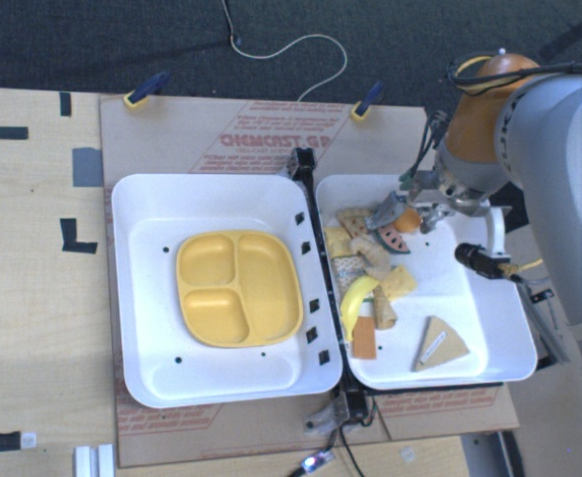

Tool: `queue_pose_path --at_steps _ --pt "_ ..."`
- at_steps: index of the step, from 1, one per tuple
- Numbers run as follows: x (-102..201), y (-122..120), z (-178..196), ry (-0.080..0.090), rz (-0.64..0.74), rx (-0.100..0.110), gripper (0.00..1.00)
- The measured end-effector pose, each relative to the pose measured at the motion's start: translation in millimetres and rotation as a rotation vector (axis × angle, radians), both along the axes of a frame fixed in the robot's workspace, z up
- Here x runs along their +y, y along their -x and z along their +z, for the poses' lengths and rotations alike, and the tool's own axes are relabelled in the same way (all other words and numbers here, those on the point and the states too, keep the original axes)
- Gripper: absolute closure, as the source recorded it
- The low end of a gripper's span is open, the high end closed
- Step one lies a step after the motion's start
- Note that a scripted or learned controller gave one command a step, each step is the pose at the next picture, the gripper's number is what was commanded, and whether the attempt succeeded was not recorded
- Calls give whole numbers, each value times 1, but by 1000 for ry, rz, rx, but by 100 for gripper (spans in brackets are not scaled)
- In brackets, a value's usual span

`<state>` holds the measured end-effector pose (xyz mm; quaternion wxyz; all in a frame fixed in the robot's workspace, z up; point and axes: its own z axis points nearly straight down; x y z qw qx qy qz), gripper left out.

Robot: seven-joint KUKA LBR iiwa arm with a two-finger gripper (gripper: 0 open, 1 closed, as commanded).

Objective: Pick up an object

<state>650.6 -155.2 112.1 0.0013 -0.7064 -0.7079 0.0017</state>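
Note:
The right bin [490, 311] holds a heap of toy food: a yellow banana [358, 297], an orange block [364, 342], a tan wedge [439, 344], several beige pieces [355, 238] and a red slice [398, 242]. My gripper [392, 213] is low over the back of this bin, just above the red slice and the beige pieces. A small orange piece [409, 223] lies right beside it. Whether anything is held is hidden by the wrist.
The left bin [142, 266] holds a yellow divided plate [239, 288]. A black divider with clips [316, 266] runs between the bins. The grey arm with its orange band [480, 117] fills the upper right. A white cable [291, 48] lies behind the bins.

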Motion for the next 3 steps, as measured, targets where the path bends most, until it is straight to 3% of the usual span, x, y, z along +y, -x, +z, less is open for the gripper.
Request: queue_pose_path --at_steps 1,2,3 --pt "2 -2 -25 -2 0 -8 0" --pt "3 -2 -12 -6 2 1 100" --pt "12 -1 34 0 0 -7 100"
